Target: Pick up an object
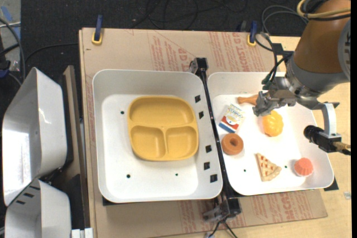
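The right bin (pixel 245 189) holds several toy foods: a yellow-orange fruit (pixel 273 124), a brown doughnut (pixel 232 145), a pizza slice (pixel 268 167), a pink-red round piece (pixel 303 166), a small white and blue carton (pixel 231 117) and an orange drumstick-shaped piece (pixel 247 100). My gripper (pixel 266 104) hangs over the bin's upper middle, just above the yellow fruit and to the right of the drumstick piece. Nothing shows between its dark fingers.
The left bin (pixel 109 136) holds a yellow divided plate (pixel 163 127). A black divider (pixel 212 136) runs between the two bins. The bins rest on a cardboard sheet (pixel 150 47). White containers (pixel 33 120) stand at the far left.
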